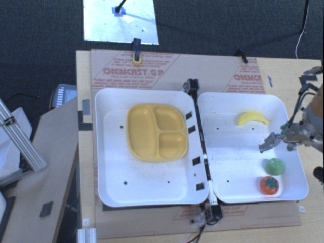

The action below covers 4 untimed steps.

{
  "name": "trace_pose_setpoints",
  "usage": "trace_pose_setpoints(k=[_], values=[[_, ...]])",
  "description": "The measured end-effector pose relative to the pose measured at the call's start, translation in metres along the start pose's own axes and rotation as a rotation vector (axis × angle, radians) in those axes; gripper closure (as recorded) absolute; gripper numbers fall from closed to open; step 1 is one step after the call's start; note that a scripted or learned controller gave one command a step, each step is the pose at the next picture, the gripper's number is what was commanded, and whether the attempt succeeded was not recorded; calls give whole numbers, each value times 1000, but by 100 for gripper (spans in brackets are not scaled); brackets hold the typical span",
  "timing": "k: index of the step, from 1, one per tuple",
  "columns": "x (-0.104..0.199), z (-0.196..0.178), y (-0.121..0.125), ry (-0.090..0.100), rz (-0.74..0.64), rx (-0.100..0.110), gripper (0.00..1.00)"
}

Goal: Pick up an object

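Now I see the gripper [269, 145] hanging just above the green toy [275, 166] in the right bin [228, 186], and I cannot tell its state, so I would lower it straight over the toy, away from the tomato [269, 185].

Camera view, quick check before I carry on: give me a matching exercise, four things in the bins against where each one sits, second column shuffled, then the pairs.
Things:
1. yellow divided plate
2. banana
3. green object
4. orange-red object

Places:
A. right bin, near front right corner
B. left bin, around the middle
C. right bin, toward the back
D. right bin, just below the gripper

Pairs: 1-B, 2-C, 3-D, 4-A
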<state>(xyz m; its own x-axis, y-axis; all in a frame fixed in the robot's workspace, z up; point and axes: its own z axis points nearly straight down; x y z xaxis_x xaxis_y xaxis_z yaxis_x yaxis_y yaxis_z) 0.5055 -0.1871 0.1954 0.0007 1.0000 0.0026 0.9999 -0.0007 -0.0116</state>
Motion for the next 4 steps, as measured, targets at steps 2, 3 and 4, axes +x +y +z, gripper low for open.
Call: trace_pose_setpoints(k=[2, 3, 4], values=[[3, 35, 2, -2, -2, -11, 0], [11, 84, -3, -2, -3, -15, 0], [11, 112, -2, -2, -2, -12, 0]])
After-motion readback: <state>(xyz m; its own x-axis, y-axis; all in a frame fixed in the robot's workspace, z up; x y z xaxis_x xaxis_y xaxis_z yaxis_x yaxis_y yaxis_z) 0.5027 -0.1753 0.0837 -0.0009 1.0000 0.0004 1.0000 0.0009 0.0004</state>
